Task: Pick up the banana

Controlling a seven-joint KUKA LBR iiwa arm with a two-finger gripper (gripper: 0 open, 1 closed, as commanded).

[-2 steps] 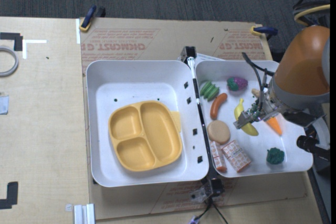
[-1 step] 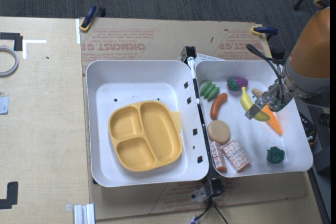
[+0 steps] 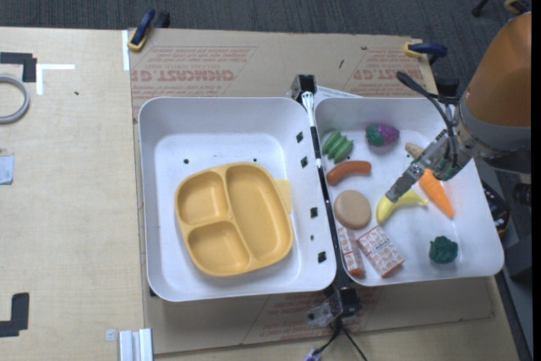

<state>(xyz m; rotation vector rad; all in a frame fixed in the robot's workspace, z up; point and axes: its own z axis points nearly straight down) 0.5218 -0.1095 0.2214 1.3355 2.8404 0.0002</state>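
Gripper (image 3: pixel 404 184) down in the right bin (image 3: pixel 473 266), its tip right at the banana (image 3: pixel 400 204).
Banana lies mid-bin, just left of the carrot (image 3: pixel 438 193); can't tell if it's actually gripped or how the gripper is set. Same bin: sausage (image 3: pixel 348 172), green pepper (image 3: pixel 337 145), purple grapes (image 3: pixel 382 134), round biscuit (image 3: pixel 352 209), small red carton (image 3: pixel 379 252), broccoli (image 3: pixel 442 249). Left bin (image 3: pixel 161 182) has a yellow divided plate (image 3: pixel 233 218). Bins touch side by side on a cardboard sheet (image 3: pixel 211 65) on the surface (image 3: pixel 68 207).
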